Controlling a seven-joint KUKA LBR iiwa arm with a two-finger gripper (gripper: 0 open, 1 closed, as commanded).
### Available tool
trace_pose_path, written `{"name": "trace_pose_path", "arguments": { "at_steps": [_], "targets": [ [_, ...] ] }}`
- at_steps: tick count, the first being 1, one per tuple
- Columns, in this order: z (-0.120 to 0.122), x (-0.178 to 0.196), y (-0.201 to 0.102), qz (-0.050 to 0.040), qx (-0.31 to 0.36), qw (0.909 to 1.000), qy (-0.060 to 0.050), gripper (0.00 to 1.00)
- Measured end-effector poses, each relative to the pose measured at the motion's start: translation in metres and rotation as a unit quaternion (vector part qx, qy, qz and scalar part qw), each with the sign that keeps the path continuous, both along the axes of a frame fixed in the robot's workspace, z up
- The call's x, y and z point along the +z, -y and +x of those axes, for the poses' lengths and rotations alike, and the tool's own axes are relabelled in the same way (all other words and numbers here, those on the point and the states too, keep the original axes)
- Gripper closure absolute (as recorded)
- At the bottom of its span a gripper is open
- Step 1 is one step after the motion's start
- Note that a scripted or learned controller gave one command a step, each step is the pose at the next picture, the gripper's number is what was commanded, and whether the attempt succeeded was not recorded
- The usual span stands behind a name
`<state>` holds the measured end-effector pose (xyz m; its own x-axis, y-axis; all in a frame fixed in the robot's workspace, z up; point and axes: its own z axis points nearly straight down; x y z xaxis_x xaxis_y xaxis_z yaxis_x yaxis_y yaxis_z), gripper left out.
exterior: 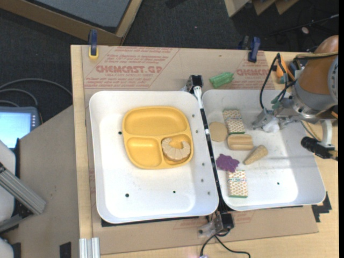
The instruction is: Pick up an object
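The right bin holds several toy foods: a round tan cookie, a patterned wafer, a tan bread roll, a tan cone, a purple piece and a patterned packet. My gripper hangs low over the upper right part of this bin, to the right of the wafer and above the cone. Nothing can be seen in its grasp. The grey arm with its orange band reaches in from the right.
The left bin carries a yellow divided plate with a pale round food piece in its lower right section. A green object lies on the cardboard behind the bins. Black cables hang by the arm.
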<state>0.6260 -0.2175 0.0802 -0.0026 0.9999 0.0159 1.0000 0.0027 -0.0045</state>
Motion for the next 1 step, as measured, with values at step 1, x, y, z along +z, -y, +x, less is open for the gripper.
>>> {"name": "trace_pose_path", "arguments": {
  "at_steps": [1],
  "targets": [
    [0.0432,0.0051,-0.0513,-0.0086,0.002,0.9999,0.005,0.0]
  ]
}}
